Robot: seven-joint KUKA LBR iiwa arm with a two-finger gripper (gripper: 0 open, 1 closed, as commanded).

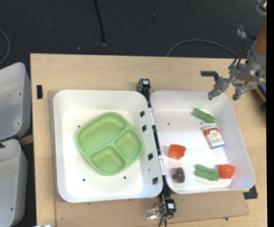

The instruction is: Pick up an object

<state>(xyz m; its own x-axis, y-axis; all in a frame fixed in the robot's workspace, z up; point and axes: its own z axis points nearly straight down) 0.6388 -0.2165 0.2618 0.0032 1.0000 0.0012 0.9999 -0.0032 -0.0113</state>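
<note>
We've got the claw [226,92] spread apart w/ nothing in it, over the right bin's [184,103] top edge; nearest item, a green pickle [203,115], lies just below — grab not yet begun, approx 0 done

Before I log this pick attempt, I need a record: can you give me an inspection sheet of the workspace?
Surface: pale wooden bench bearing two shallow white bins, left bin, right bin.
Job's things: right bin holds two green pieces, two orange-red blocks, a small white carton, a dark brown lump.
Clutter: green three-compartment plate in left bin.
Grippers: two-finger gripper above right bin's far edge, holding nothing.
Cables: thin cables on dark floor.
Surroundings: white panels left of bench.
</note>
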